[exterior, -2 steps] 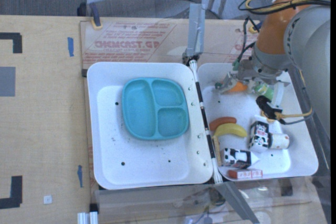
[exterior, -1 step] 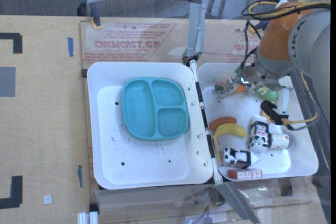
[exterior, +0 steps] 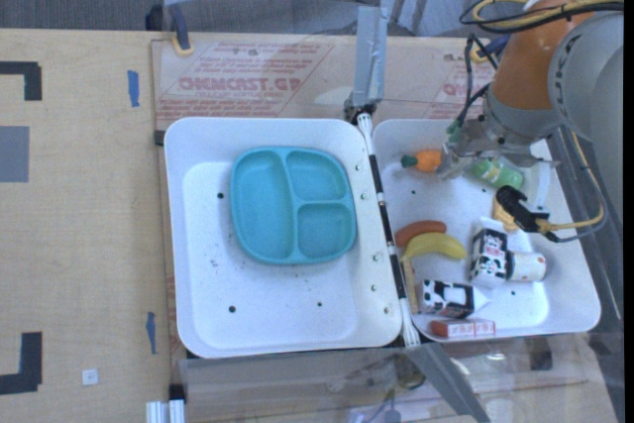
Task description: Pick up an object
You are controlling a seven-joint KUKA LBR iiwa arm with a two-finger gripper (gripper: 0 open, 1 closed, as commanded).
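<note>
Right bin [exterior: 565,307] is pretty crowded for me: banana [exterior: 434,246], cow-print cartons [exterior: 488,254] and carrot [exterior: 427,159] clutter it. The middle floor has some open room.

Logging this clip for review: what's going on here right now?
The arm reaches into the right bin, with its gripper low at the far end beside a small carrot and a green item. Nothing is visibly lifted. A banana and other toys lie nearer the camera. The left bin holds a teal divided plate.

Two white bins [exterior: 198,312], one teal plate [exterior: 293,204], perhaps seven small toys [exterior: 433,246].
</note>
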